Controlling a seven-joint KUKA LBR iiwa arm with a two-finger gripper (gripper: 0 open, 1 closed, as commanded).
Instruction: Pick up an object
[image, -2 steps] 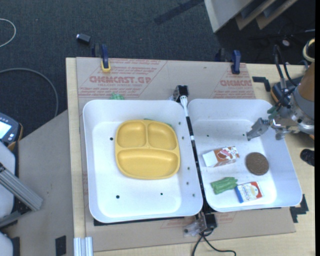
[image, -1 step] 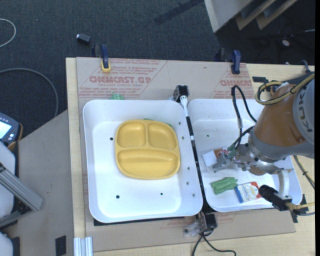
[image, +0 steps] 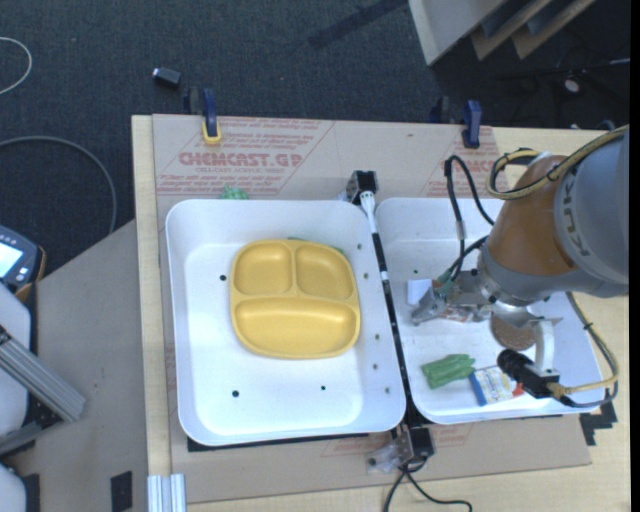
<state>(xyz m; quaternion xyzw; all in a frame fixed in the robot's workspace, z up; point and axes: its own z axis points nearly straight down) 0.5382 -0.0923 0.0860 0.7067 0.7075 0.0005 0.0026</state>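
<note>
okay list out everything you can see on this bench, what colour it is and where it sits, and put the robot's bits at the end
Left bin: one, white, left half of the bench.
Right bin: one, white, beside the left bin.
Divided plate: one, yellow, three compartments, in the left bin.
Green object: one, green, near the front of the right bin.
Small packet: one, blue, white and red, right of the green object.
Clamps: two, blue and yellow, far edge of the bench.
Board: one, brown with red lettering, under both bins.
Arm: one, grey with an orange band, over the right bin.
Gripper: one, low in the right bin; too cluttered to read its jaws.
</note>
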